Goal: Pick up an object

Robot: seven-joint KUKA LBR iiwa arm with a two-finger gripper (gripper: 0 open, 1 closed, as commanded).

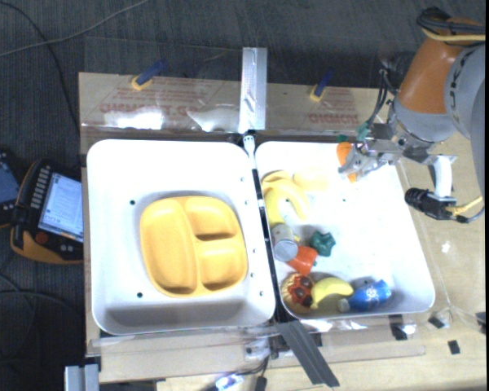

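Note:
My gripper hangs over the far right corner of the right bin. It is shut on a small orange object, whose ends stick out on either side of the fingers. Along the right bin's left and near sides lie a pale yellow toy, a small grey can, a green toy, an orange cup, a banana, a blue object and a red-brown item.
The left bin holds a yellow divided plate. A metal divider stands at the back between the bins. A teach pendant lies off the bench on the left. Bare floor of the right bin shows around its middle and right.

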